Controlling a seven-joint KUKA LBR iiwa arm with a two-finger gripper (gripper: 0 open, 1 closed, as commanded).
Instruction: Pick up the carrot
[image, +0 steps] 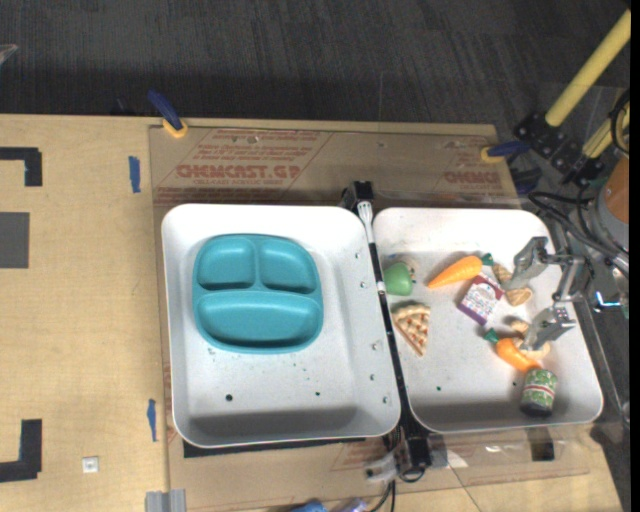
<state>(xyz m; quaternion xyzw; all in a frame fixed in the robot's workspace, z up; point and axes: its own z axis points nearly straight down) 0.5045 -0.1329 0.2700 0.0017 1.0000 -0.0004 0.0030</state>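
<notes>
Two shallow white bins side by side on the worktop (80, 300), over a sheet of printed cardboard (320, 160).

Left bin (200, 400): a teal divided plate (258, 292) toward its far left part, three compartments, nothing visible in them.

Right bin (450, 400): a carrot (457, 270) near the far middle, lying aslant, orange body with a green top pointing toward the bin's right side, well apart from the claw. Just left of it, by the divider between the bins, a green rounded toy (399, 277). Nearer the front along that same divider, a waffle-patterned wedge (413, 328). Right of the carrot, a small purple and white packet (480, 300), tilted. Beyond the packet, toward the right wall, small tan pieces (518, 295), too small to identify. Toward the near right part, a second orange piece with a green end (513, 350), shaped like another small carrot. Near the bin's front right corner, a small green jar with a dark base (539, 390).

Claw (537, 295) low over the right side of the right bin, spread wide: one finger (530, 258) toward the far side, the other touching or just above the second orange piece, though nothing clearly pinched between them.

Blue clamps (165, 112) at the far corners of the cardboard; yellow pole (590, 65) and cables at the far right.
</notes>
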